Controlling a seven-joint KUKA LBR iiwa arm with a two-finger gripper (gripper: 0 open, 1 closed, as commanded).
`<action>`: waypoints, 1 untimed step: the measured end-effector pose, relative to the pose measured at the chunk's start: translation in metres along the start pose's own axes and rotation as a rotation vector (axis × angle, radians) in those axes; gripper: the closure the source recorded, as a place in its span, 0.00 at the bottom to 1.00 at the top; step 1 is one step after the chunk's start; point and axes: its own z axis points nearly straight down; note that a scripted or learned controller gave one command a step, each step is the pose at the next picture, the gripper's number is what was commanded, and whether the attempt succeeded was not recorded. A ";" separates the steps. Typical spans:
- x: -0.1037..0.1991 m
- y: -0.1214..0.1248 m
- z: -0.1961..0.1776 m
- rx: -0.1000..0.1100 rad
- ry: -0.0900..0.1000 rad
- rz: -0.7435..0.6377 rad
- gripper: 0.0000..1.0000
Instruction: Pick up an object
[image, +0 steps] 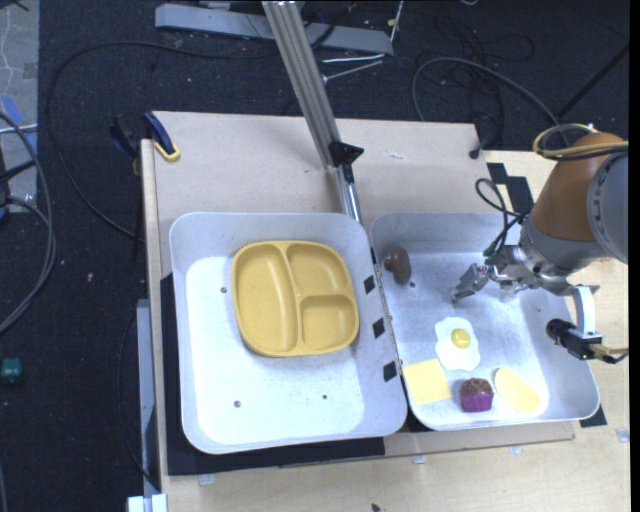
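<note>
- Left bin (200, 400): holds a yellow divided plate (296, 298) with three compartments, lying flat in the bin's upper half; its long axis runs roughly left-right, slightly tilted.
- Right bin (425, 245): holds the loose objects.
- Brown rounded object (398, 264): near the right bin's upper left corner, just beside the divider; long axis close to vertical in the view.
- Yellow square slice (425, 381): flat at the lower left of the right bin, edges a little askew to the bin wall.
- Fried egg toy (458, 342): white with yellow yolk, mid-bin, just above the slice; slightly longer top to bottom.
- Purple object (476, 394): near the front wall, between the slice and a pale yellow piece (519, 390), close to both.
- Gripper (470, 285): low over the right bin's upper middle, pointing left and slightly down; apart from every object. Nothing seen between the fingers; cannot tell how far the jaws are spread.
- Arm (572, 205): enters from the right, orange band above the wrist.
</note>
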 end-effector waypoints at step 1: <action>0.000 0.001 -0.012 -0.002 0.000 0.000 1.00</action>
